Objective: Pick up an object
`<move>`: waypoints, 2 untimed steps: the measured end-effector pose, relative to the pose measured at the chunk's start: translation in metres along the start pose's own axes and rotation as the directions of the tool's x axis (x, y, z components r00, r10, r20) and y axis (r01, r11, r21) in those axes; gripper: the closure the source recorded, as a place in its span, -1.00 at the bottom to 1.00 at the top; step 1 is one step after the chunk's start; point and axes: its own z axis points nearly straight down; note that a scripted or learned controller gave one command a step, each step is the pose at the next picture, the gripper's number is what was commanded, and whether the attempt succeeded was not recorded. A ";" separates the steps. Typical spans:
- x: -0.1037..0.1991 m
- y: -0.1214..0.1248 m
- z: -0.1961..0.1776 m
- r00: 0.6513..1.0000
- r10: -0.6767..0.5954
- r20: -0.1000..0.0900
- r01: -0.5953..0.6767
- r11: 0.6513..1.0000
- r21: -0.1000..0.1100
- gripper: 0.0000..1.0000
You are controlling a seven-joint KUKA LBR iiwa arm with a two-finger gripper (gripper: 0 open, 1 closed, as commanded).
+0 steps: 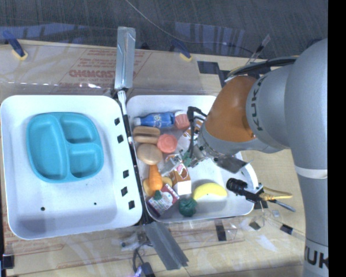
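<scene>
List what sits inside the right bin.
In the right bin: a water bottle, hot dog bun, carrot, banana, green pepper and small packets. The arm covers the bin's far right corner.

dark grey carpet [57,4] lies beyond the bench's far edge, a thin cable [139,13] trailing across it; the tan bench [63,59] is covered in clear plastic sheeting.

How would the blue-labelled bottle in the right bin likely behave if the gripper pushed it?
The bottle lies on its side, so it would probably roll. It looks like small plastic, likely light. The bin wall beside it may stop it.
</scene>
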 end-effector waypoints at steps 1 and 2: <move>0.001 0.000 -0.008 1.000 -0.005 -0.002 0.005 1.000 0.002 1.00; 0.057 0.027 -0.100 0.982 0.189 -0.003 -0.189 0.982 0.002 1.00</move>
